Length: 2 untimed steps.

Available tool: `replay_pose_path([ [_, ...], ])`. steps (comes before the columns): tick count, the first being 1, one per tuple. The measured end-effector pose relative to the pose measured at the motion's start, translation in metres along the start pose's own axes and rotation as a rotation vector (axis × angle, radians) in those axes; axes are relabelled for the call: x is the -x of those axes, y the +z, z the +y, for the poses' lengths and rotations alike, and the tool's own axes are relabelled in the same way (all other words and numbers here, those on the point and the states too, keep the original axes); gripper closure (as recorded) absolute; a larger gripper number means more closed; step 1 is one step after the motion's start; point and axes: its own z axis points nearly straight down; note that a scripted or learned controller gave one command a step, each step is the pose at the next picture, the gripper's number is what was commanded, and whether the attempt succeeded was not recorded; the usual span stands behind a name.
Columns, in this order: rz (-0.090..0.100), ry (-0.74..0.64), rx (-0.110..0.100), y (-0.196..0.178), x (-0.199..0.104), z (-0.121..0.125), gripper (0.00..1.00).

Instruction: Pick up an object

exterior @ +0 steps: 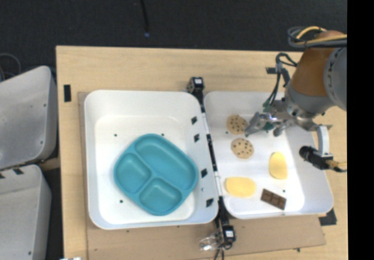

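Observation:
The right bin (312,194) holds two round chocolate-chip cookies, one (236,123) near the divider and one (242,148) just below it. A pale yellow oval piece (278,165), a flatter yellow oval (240,186) and a brown chocolate bar (273,198) lie nearer the front. My gripper (264,130) hovers over the bin's back half, just right of the upper cookie. It is open, with nothing between its fingers.
The left bin (99,113) holds a blue compartment tray (155,174). The grey arm with its orange band (312,72) comes in from the right over the bin's back corner. Black clips line the divider (207,148) between the bins.

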Motion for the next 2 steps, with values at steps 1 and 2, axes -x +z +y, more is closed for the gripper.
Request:
replay_pose_path([
  [1,-0.002,0.004,0.009,0.037,0.002,0.001,0.0],
  [2,-0.002,0.006,0.017,0.023,0.002,0.004,1.0],
])
